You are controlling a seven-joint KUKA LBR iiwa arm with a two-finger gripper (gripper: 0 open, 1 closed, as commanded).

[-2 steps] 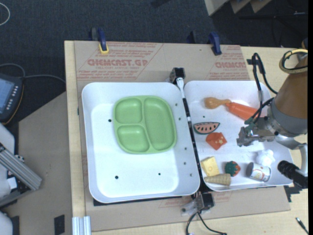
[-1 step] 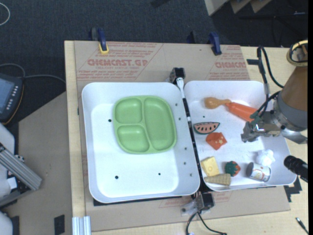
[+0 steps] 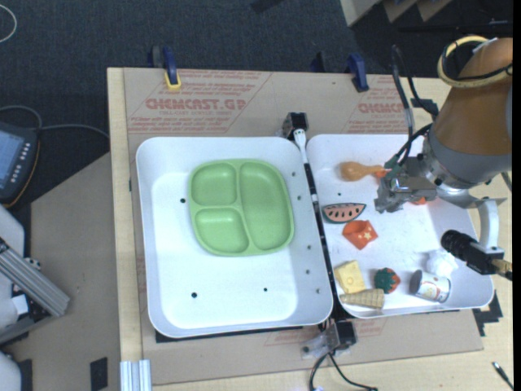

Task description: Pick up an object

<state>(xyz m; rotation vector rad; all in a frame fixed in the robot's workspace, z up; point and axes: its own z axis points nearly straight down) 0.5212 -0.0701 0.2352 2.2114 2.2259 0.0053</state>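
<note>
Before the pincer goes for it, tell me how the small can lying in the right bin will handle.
The small can lies on its side near the right bin's front edge, so a push would probably roll it. Its round, smooth-looking body may slip between two fingers. It looks small, so likely light.

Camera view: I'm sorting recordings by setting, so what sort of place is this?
Probably a robotics lab test bench, not a kitchen: two white bins clamped on a protective board, toy food such as a watermelon slice, and a green divided plate.
</note>
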